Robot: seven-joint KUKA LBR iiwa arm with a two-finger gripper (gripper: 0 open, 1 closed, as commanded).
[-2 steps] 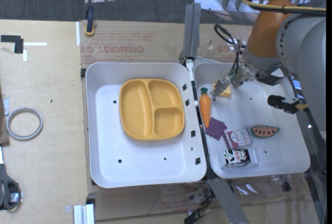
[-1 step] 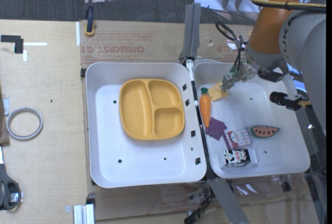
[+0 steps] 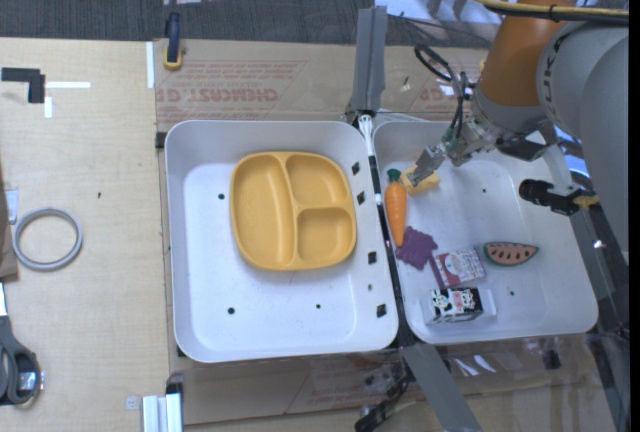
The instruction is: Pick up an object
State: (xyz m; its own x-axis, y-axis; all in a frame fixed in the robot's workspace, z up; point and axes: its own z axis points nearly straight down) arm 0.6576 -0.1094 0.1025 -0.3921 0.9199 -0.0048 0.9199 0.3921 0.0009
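My gripper (image 3: 430,164) hangs low over the back left part of the right bin (image 3: 560,320). Just below its tip lies a small yellow piece (image 3: 424,184), touching or nearly touching it. An orange carrot (image 3: 397,208) with a green top lies along the bin's left wall, right beside that piece. Nearer the front are a purple item (image 3: 416,247), a pink-and-white carton (image 3: 460,266), a black-and-white carton (image 3: 457,303) and a watermelon slice (image 3: 511,253).
The left bin (image 3: 200,310) holds a yellow divided plate (image 3: 294,210). The grey arm with its orange band (image 3: 525,45) crosses the right bin's back right corner. A tape ring (image 3: 42,238) and scissors (image 3: 15,370) lie on the bench at left.
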